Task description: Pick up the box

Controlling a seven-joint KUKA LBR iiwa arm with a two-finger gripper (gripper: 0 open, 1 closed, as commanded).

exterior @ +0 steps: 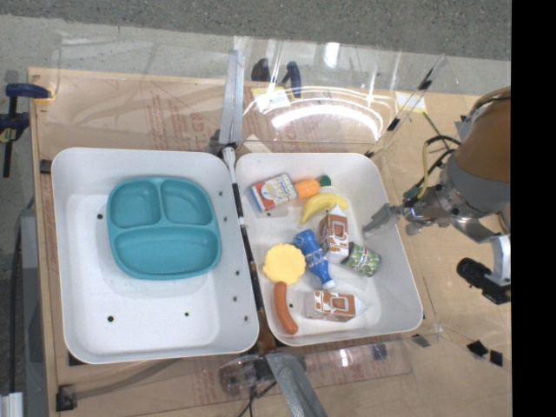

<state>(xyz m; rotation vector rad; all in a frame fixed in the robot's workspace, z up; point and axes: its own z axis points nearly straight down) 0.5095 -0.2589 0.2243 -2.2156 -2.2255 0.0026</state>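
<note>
A small red, white and blue box lies flat at the back left of the right bin, next to an orange carrot. My gripper hangs over the bin's right edge, about a hand's width to the right of the toys and well apart from the box. Nothing shows in it. The grey arm with its orange band comes in from the right.
Around the box lie a banana, two brown cartons, a blue bottle, a yellow disc, a sausage and a green can. The left bin holds a teal divided plate.
</note>
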